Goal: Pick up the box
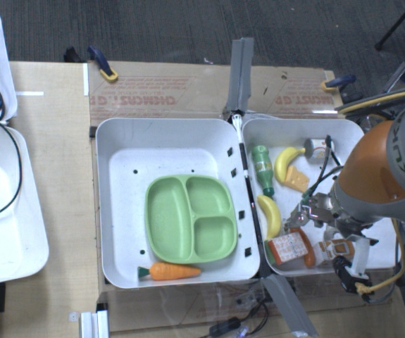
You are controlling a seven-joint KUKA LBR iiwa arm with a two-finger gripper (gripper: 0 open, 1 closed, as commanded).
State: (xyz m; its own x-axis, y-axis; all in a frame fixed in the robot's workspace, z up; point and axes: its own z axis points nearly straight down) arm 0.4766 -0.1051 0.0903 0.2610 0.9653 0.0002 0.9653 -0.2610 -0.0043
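On the tabletop (54,83), the box (290,248) is lying in the right bin (343,129) (front corner), just left of the gripper (313,213); whether the gripper is open cannot be told.

Green plate (191,218); carrot (173,271); bananas (270,214)

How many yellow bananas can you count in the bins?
2, both in the right white bin: one curved yellow banana near the far side, another mid-bin. The arm may hide more.
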